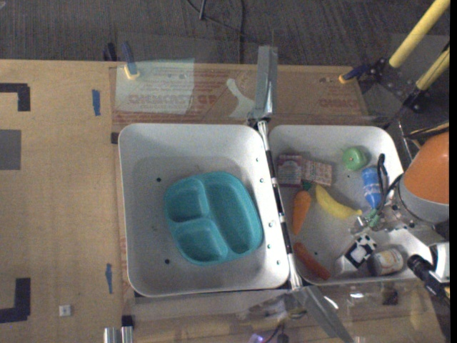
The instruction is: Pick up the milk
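Observation:
The milk (pixel 361 249) is a small carton with black and white cow patches, lying in the front right part of the right bin (pixel 325 138). My gripper (pixel 376 221) hangs just above and to the right of it, reaching in from the right below the arm's orange band (pixel 430 168). The gripper's tip is close to the carton's upper corner. I cannot tell whether it touches the carton. The wrist hides part of the bin's right side.
Around the milk lie a banana (pixel 335 204), a carrot (pixel 301 211), a red sausage-like piece (pixel 312 261), a tan jar (pixel 386 261), a blue bottle (pixel 371 186), a green apple (pixel 355 157) and two small boxes (pixel 303 170). The left bin (pixel 143 156) holds a teal divided plate (pixel 213 219).

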You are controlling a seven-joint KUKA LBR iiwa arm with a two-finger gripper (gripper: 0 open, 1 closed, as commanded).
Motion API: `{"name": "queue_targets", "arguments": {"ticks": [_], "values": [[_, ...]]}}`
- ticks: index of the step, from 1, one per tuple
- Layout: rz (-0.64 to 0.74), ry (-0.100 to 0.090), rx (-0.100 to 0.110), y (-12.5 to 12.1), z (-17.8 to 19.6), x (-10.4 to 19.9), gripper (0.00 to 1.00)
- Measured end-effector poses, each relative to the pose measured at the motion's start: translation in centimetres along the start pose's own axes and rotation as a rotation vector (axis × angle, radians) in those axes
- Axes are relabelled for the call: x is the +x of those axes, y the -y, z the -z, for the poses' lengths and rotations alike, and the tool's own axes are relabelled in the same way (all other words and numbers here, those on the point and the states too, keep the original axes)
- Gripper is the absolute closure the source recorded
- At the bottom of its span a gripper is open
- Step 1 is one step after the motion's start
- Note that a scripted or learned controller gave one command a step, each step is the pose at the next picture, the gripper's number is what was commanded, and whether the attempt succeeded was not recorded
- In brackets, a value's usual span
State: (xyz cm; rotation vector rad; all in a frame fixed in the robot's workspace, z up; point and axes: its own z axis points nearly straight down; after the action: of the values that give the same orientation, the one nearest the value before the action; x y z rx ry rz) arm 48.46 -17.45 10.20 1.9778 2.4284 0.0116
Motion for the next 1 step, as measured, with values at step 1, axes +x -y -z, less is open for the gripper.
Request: {"name": "queue_targets", "arguments": {"ticks": [1], "values": [[0.001,0.000,0.000,-0.01,0.00,0.02,0.00]]}}
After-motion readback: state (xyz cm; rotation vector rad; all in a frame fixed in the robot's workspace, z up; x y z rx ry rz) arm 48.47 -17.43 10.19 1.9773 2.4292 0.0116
